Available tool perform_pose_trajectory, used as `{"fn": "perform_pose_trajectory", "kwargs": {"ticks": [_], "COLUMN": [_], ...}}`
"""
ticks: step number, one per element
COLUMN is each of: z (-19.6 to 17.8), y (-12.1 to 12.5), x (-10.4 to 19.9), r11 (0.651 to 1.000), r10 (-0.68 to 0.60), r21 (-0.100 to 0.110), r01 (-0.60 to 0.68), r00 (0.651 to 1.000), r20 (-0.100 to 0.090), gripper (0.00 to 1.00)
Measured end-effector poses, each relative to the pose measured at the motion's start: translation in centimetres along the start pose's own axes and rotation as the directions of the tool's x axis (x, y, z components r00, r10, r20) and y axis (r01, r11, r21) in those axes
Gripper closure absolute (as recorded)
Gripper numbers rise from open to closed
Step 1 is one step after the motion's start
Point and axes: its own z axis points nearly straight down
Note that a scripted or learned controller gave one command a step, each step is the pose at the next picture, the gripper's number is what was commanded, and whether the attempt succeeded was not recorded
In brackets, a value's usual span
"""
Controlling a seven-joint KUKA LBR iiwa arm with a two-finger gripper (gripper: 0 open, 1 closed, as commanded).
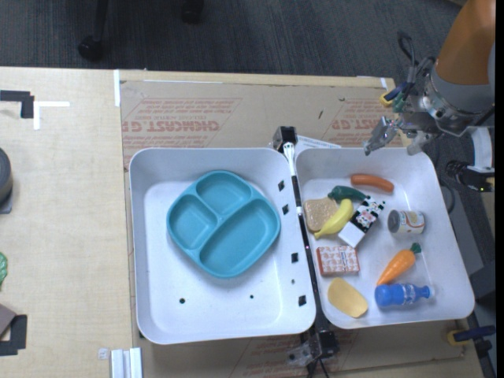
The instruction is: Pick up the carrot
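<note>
Two bins: a pair of shallow white bins sit side by side on your worktop (63, 211); the left bin (150, 290) carries a blue divided plate (224, 223), the right bin (441, 187) carries the small items.
Carrot: the orange toy carrot (396, 264) lies in the right bin toward its near right side, tilted, with its green top pointing up and right and its thin tip down and left.
Neighbours: a blue bottle (402, 294) lies just beside the carrot's tip; a small can (406, 222) sits near the green top; a yellow chip-shaped piece (347, 298) and a red-and-white packet (338, 260) lie to its left.
Tool: your tool (394, 132) hangs above the far edge of the right bin, well apart from the carrot; it has hold of nothing, and you cannot tell how far apart it stands.
Handling: judge the carrot as light, stiff and smooth plastic, likely to slip or roll.
Where to hold: close across the thicker middle, at right angles to its length, clear of the bottle.
</note>
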Motion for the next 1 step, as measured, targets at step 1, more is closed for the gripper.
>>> {"fn": "perform_pose_trajectory", "kwargs": {"ticks": [1], "z": [5.35], "y": [-7.22], "x": [-2.91], "r11": [1.000], "r10": [-0.012], "r21": [0.000], "r01": [0.012], "r00": [1.000], "r20": [0.000], "gripper": [0.00]}}
